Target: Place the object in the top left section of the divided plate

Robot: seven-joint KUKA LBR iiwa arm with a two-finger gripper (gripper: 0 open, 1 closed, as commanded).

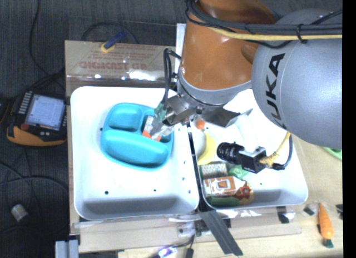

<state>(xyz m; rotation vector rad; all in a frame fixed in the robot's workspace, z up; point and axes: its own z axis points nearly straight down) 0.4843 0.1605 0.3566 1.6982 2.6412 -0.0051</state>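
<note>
A blue divided plate (133, 148) lies in the left bin (89, 190). Its top left section (123, 117) is a shallow blue hollow, and a wider section runs along its near side. My gripper (157, 124) hangs over the plate's top right part, close to the bin's right wall. A small orange and white object (149, 130) sits right at the gripper's tip, just above the plate's surface. The arm's large orange and grey body hides whatever lies behind it.
The right bin (289, 190) holds a yellow piece (208, 147), a green item (240, 171) and a brown packet (223, 187). A black cylinder with a yellow cable (233, 153) hangs over them. Cardboard (119, 62) lies behind the left bin. A carrot (325, 222) rests at the bench's front right.
</note>
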